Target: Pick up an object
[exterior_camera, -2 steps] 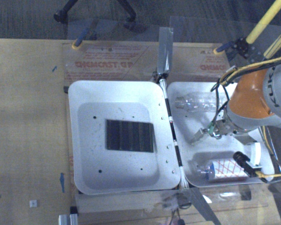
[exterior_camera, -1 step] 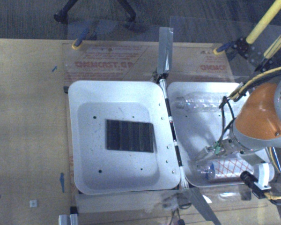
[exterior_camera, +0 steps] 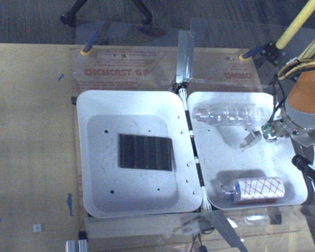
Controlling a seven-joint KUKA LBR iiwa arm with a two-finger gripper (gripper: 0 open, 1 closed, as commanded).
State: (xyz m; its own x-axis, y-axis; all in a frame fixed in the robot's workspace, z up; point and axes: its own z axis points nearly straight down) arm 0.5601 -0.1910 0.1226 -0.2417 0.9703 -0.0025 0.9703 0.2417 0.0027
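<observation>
Two shallow white bins sit side by side on the wooden bench [exterior_camera: 26,140]. The left bin [exterior_camera: 94,109] holds a dark ribbed rectangular panel [exterior_camera: 146,151] lying flat near its middle. The right bin [exterior_camera: 283,193] holds two things: a clear plastic bottle [exterior_camera: 228,115] lying on its side along the far wall, and a small bottle with a white label crossed by red lines [exterior_camera: 254,188], lying on its side near the front wall with its cap end pointing toward the divider.

The arm [exterior_camera: 304,96] reaches in from the right, its orange band above the right bin's far right corner. The gripper [exterior_camera: 250,138] hangs just below the clear bottle's right end, near it; whether it touches the bottle cannot be told. Nothing shows between its fingers, and whether they are apart or together cannot be told at this size. The labelled bottle lies well apart from the gripper, with bare bin floor between.
</observation>
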